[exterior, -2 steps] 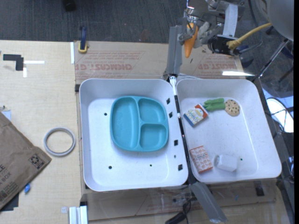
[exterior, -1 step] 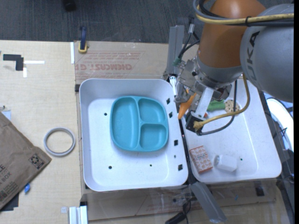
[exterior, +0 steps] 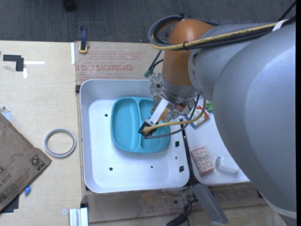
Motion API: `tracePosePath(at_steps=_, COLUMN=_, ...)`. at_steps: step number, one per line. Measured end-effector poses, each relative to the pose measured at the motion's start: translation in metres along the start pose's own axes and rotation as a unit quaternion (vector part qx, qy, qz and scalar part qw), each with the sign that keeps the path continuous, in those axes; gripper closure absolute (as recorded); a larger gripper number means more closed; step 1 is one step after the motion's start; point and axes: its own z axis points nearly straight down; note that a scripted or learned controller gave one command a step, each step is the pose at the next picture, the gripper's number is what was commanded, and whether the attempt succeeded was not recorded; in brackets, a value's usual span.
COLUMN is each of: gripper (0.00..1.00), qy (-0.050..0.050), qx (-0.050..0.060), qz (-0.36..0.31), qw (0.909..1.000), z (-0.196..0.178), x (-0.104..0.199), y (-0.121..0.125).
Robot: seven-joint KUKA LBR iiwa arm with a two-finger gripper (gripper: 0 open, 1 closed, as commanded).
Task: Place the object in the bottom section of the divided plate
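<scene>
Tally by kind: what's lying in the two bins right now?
Turquoise divided plate: 1
Red-and-white packet: 1
Small white item: 1
Orange-edged item, partly hidden: 1
Total: 4

The bench bears two white bins, a tape ring, perhaps cardboard.

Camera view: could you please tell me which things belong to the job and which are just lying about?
Job: teal divided plate, the white bin holding it, the arm above it.
Lying about: tape ring, brown box, red-and-white packet, blue clamp.
</scene>
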Motion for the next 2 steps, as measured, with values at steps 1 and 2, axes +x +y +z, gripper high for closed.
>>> tracePosePath(at_steps=1, gripper=1.0, qy=0.001, qx=-0.001, qz=-0.201, qw=0.9796, z=-0.014, x=0.0416, y=-0.0338)
tracePosePath(at_steps=2, gripper=0.0, qy=0.001, qx=-0.001, qz=-0.201, qw=0.9797, z=-0.0141, x=0.0413, y=-0.0333)
